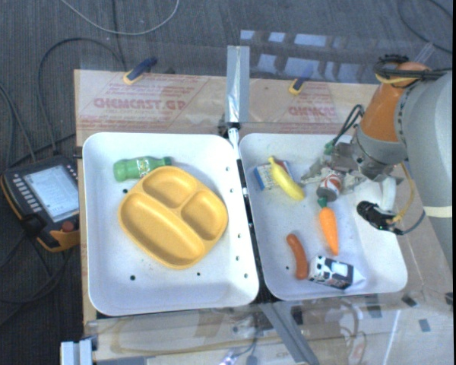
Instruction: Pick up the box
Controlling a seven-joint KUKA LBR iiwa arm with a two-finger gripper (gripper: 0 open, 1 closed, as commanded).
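Note:
A black-and-white patterned box [333, 273] lies on its side near the front edge of the right bin [387, 272]. A smaller blue and white box [263, 176] rests at that bin's back left, partly under a yellow banana [286, 179]. My gripper [328, 178] hangs low over the back middle of the right bin, to the right of the banana and well behind the patterned box. A small red and white item [331, 184] sits right at the gripper's tip. The arm [384, 128] comes in from the right.
An orange carrot [330, 230] and a red sausage [296, 255] lie between the gripper and the patterned box. The left bin [106, 280] holds a yellow divided plate [173, 216] and a green bottle [139, 166]. A teach pendant [44, 200] lies off the bench's left side.

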